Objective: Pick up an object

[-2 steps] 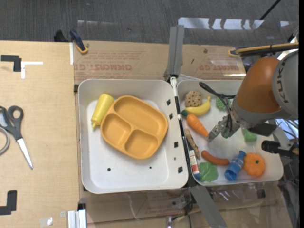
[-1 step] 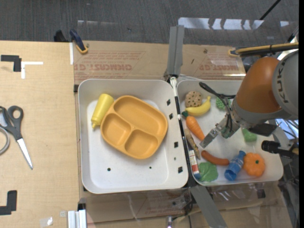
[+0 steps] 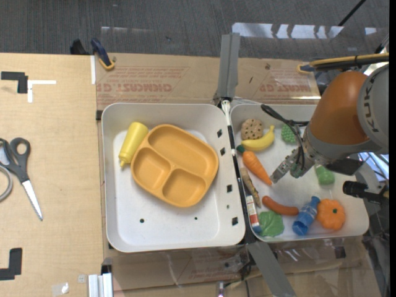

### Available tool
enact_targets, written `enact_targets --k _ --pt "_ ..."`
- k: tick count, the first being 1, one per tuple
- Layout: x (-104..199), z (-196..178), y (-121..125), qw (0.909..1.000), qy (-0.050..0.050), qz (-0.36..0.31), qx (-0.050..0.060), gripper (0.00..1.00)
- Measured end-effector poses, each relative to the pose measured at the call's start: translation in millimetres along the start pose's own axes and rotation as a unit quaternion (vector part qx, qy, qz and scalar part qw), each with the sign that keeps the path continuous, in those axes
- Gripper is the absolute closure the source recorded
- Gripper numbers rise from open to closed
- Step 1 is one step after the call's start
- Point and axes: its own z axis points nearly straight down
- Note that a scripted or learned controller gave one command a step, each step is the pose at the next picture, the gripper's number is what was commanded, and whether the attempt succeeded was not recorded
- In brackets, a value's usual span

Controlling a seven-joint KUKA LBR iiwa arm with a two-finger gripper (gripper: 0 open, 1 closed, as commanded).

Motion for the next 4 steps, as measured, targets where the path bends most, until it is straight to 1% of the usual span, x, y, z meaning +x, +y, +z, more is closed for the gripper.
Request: enact_targets --k 1,2,3,4 --pt "0.1 0.0 0.0 1.0 0.0 0.0 0.0 0.0" --pt "-8.0 19.1 19.3 0.9986 0.001 0.053 0.001 0.0" --pt "-8.5 10.1 19.3 0.9987 0.0 0.052 0.002 1.0" --pt "34.1 -124.3 55.8 0.9998 -0.001 -0.022 0.001 1.0"
